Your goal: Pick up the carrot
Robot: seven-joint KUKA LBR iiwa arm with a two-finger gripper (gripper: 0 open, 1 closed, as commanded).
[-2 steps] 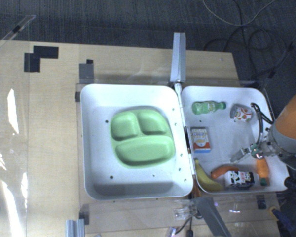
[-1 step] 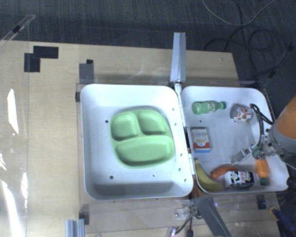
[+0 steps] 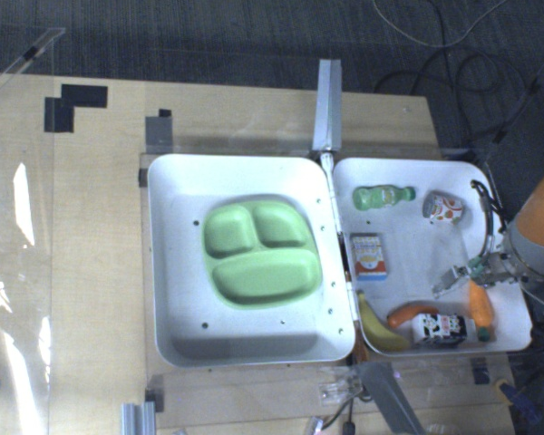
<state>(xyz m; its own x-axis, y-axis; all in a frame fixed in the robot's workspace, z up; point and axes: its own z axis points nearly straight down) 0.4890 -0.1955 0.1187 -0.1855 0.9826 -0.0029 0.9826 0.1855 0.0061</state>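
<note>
So my claw [image 3: 476,275] is parked at the right edge of the shallow white plastic bin on the right [image 3: 408,175], and honestly I can't tell how it's set. The stubby orange carrot [image 3: 480,304] lies near that bin's lower right corner, just under my claw. Left of the carrot sits a small black-and-white carton [image 3: 440,328], then a red-orange sausage-shaped thing [image 3: 408,314] and a yellow banana [image 3: 377,328]. A green plastic bottle [image 3: 383,197] lies along the bin's top.
</note>
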